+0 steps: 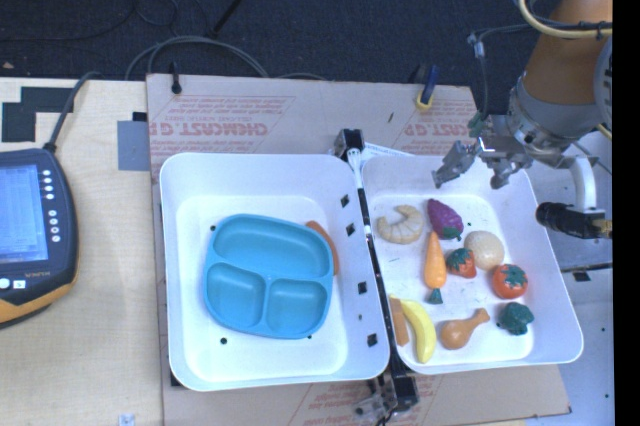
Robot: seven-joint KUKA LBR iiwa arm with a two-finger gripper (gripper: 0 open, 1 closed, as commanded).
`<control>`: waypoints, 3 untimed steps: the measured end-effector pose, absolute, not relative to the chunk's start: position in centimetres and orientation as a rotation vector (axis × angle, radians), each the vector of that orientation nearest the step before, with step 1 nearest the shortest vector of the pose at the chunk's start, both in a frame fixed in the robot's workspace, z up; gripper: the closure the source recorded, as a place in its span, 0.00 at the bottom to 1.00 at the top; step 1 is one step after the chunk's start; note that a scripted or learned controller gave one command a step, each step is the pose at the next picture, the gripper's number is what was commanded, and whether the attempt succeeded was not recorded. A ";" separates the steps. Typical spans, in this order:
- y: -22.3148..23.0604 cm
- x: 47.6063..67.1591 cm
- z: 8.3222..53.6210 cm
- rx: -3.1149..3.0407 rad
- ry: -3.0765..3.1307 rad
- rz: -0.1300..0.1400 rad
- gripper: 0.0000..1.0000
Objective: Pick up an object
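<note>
My gripper [474, 169] hangs above the far edge of the right bin [548, 334], its two fingers spread open with nothing between them. Below it in that bin lie toy foods: a croissant [400, 224], a purple eggplant [445, 217], an orange carrot [434, 264], a strawberry [461, 262], a beige egg-like piece [484, 248], a tomato [508, 281], broccoli [516, 317], a chicken drumstick [461, 329] and a banana [420, 329]. The eggplant and croissant are nearest the gripper.
The left bin [190, 204] holds a blue divided plate [268, 276] with an orange piece [324, 241] at its right side. A teach pendant [30, 219] lies at the far left. Cables run across the dark floor behind the bench.
</note>
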State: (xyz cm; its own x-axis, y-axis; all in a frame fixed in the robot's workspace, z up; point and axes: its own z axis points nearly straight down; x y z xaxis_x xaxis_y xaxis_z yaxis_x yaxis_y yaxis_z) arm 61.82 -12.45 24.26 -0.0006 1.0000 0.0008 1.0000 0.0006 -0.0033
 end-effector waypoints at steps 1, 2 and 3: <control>-10.2 59.9 8.4 -2.218 -2.218 -0.003 0.00; -2.6 53.7 19.3 -2.212 -2.227 -0.006 0.00; 2.7 58.5 18.7 -2.214 -2.227 -0.001 0.00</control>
State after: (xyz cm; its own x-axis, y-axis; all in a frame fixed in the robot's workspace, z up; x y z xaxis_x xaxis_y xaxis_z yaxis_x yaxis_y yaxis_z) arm 58.51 2.73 18.72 -0.0059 1.0000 0.0014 1.0000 0.0059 -0.0006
